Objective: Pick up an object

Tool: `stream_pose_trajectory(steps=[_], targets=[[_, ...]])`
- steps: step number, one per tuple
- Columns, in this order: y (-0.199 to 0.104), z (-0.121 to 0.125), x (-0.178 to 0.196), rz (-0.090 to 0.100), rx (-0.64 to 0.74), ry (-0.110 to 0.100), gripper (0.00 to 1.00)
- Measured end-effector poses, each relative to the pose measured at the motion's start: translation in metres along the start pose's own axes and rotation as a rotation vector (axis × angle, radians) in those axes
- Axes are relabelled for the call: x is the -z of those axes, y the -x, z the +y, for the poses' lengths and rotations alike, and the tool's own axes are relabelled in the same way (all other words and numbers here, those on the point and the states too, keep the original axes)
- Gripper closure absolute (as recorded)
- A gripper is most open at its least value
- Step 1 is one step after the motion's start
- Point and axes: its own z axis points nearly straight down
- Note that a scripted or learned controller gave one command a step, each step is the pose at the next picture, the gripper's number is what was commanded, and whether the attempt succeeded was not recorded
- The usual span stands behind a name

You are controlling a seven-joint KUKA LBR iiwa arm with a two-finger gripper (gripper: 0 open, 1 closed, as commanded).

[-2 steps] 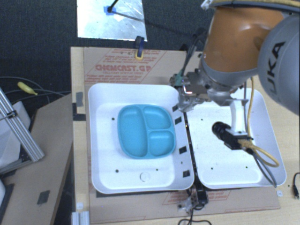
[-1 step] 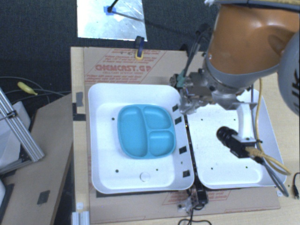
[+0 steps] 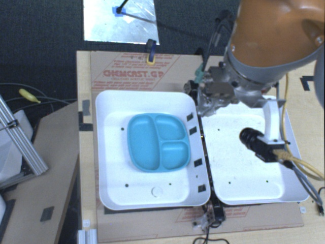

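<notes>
Blue tray (image 3: 158, 142), three compartments, flat in left bin (image 3: 109, 136), long axis near-left to far-right, gripper (image 3: 204, 101) over far end of bin divide, finger state cannot be told, right bin (image 3: 238, 187).

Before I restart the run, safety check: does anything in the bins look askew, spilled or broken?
Nothing stands out. The blue plate lies flat and whole in the left bin, slightly turned. The right bin sits level beside it, with the arm above.
</notes>
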Motion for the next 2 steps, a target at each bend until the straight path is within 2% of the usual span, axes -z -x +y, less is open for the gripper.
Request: stream_pose_trajectory(steps=[1, 2], targets=[[0.033, 0.000, 0.030, -0.001, -0.007, 0.000, 1.00], [0.016, 0.000, 0.008, -0.001, -0.001, -0.004, 1.00]])
